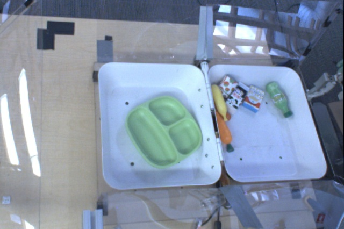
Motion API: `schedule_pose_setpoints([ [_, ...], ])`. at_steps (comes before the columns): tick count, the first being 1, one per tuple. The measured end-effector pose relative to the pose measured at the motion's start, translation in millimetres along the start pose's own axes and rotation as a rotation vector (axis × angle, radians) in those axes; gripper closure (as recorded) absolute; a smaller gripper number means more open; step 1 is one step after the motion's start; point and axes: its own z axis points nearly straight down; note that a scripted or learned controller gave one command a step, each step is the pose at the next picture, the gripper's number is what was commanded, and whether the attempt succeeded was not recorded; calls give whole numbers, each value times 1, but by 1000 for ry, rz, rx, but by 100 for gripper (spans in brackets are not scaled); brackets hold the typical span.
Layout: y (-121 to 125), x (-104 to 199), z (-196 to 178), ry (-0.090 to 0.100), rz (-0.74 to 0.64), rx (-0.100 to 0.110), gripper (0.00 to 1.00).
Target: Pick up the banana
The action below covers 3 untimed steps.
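The banana (219, 101) is yellow and lies lengthwise against the left wall of the right bin (279, 160). An orange carrot (224, 129) lies just below it, its top end touching or overlapping the banana's lower end. To the right of the banana sit small printed cartons (235, 91).
A green bottle (278, 98) lies in the right bin's upper right. A small carton with red and blue print (253, 99) lies between the bottle and the other cartons. The left bin (115, 169) holds a green three-compartment plate (163, 129). A clear frame (258, 31) stands behind the right bin.
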Motion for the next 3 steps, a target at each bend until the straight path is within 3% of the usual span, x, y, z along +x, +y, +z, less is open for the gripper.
schedule_pose_setpoints([
  [1,45,53,130,5,-281,9,0],
  [2,49,114,247,3,-351,-2,0],
  [3,37,74,199,4,-226,6,0],
])
